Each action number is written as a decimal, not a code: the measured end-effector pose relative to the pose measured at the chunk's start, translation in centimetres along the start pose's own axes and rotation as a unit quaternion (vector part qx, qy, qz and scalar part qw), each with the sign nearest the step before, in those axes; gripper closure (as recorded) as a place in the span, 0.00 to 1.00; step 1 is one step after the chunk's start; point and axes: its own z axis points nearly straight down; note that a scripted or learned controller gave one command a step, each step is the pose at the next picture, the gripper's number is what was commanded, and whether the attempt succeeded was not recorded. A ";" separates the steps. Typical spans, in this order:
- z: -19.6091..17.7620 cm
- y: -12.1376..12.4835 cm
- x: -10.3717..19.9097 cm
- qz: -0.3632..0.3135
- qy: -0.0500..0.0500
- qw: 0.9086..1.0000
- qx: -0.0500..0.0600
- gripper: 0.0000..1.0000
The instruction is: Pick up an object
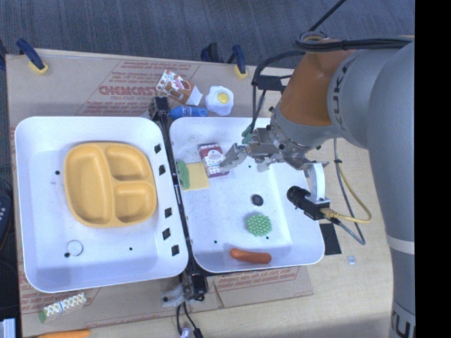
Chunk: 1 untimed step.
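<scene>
Operator: Where does your pick stand?

Inspector: Not done, by my reading. Your end effector (229,157) sits low in the right white plastic bin (299,248), at the small red-and-white carton (210,158). I cannot tell whether it is spread or pressed together, nor whether the carton is pinched.

Operator: And what else could you take?

Inspector: Lying loose in that bin: a yellow-and-green sponge (192,175), a green knobbly ball (258,224), an orange sausage-shaped toy (250,256). The grasp and the lift remain.

Robot lab bench, cardboard sheet (106,83) clamped under white bins (28,210), carpeted floor (106,13)
</scene>
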 end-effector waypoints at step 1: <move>10.5 2.9 0.0 0.043 0.000 0.999 0.000 0.00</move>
